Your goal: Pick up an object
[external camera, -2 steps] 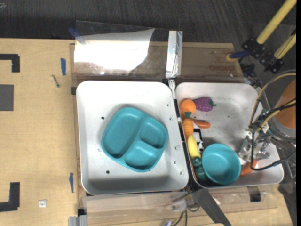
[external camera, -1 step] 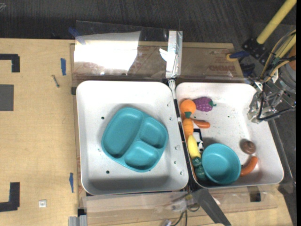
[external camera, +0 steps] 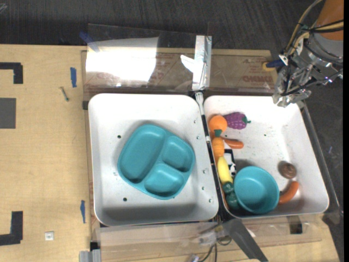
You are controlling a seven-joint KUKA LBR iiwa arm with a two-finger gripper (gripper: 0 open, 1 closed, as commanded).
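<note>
My gripper (external camera: pixel 290 93) hangs over the far right corner of the right bin (external camera: pixel 272 121), with nothing seen between its fingers. In that bin lie a purple grape bunch (external camera: pixel 237 120), an orange fruit (external camera: pixel 217 123), a carrot (external camera: pixel 229 143), a yellow corn cob (external camera: pixel 223 169), a teal bowl (external camera: pixel 256 188), a brown round piece (external camera: pixel 287 170) and an orange sausage (external camera: pixel 289 191). A green item (external camera: pixel 229 192) peeks out beside the bowl. All of these lie left of and nearer than the gripper.
The left bin (external camera: pixel 103 119) holds a teal divided plate (external camera: pixel 156 160). A clear plastic sheet with a taped strip (external camera: pixel 202 61) stands behind the bins. The wooden bench (external camera: pixel 38 146) stretches to the left. Cables (external camera: pixel 302 29) hang along the arm.
</note>
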